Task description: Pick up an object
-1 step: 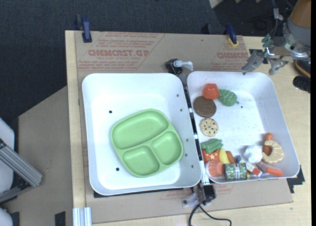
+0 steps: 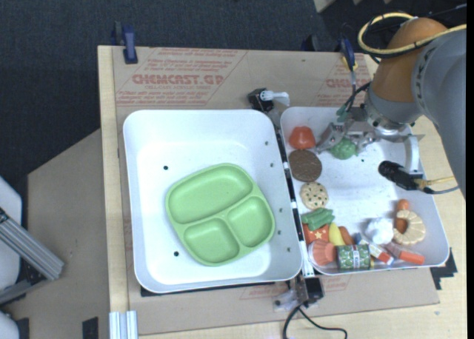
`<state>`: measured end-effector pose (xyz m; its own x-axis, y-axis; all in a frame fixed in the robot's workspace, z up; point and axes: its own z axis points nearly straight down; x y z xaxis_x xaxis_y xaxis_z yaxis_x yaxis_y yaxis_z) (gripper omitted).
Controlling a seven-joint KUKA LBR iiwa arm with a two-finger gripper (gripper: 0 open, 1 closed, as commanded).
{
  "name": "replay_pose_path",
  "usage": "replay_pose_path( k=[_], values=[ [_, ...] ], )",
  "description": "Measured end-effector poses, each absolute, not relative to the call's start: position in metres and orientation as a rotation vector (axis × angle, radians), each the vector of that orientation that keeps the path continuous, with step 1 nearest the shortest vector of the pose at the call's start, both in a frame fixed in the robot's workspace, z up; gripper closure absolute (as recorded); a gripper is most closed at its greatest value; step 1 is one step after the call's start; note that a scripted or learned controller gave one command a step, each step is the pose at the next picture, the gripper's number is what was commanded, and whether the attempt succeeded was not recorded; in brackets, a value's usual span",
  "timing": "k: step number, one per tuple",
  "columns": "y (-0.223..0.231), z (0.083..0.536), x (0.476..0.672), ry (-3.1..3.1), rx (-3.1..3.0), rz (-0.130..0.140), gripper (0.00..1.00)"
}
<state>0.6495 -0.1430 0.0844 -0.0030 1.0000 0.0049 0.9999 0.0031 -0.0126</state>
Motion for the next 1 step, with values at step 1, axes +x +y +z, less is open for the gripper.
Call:
replay_pose_path(
  k=[1],
  values=[
    [-0.1053, 0.0842, 0.6671, -2.226, -2.218, -0.002, 0.00]
  ],
)
